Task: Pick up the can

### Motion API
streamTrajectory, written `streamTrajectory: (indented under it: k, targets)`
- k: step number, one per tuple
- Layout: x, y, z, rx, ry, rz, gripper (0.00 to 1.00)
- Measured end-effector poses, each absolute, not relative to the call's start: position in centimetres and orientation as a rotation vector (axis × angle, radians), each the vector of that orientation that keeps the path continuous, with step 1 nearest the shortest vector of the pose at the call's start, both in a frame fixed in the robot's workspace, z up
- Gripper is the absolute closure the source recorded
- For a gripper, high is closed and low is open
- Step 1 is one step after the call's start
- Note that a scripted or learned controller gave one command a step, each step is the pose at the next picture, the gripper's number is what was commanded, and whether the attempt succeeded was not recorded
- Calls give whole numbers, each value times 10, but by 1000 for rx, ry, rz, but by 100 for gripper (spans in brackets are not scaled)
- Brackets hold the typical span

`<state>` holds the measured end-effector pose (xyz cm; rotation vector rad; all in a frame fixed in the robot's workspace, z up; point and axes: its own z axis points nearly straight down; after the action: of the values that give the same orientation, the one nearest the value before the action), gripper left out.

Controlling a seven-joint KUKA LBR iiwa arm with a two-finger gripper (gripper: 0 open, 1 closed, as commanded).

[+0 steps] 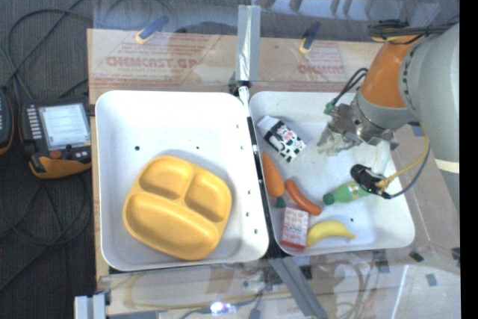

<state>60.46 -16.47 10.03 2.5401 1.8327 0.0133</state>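
The can (283,140), black and white with a patterned label, lies on its side at the upper left of the right bin (396,231). My gripper (333,142) hangs over the same bin, a short way to the right of the can and apart from it. It is open, with nothing between its fingers. The grey arm with its orange band (388,82) comes in from the upper right.
Below the can, a carrot (272,175) lies along the bin's left wall, with a sausage (302,197) beside it. A green bottle (351,192), a banana (330,232) and a red box (294,227) lie near the front. The left bin (119,116) holds a yellow divided tray (178,206).
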Motion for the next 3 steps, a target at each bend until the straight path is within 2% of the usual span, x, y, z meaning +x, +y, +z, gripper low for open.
streamTrajectory:
  k: [1,2,3]
  targets:
    - [668,-152,188,2642,1695,-7,100]
    - [668,-152,188,2642,1695,-8,0]
    - [661,-204,105,2660,1682,-5,0]
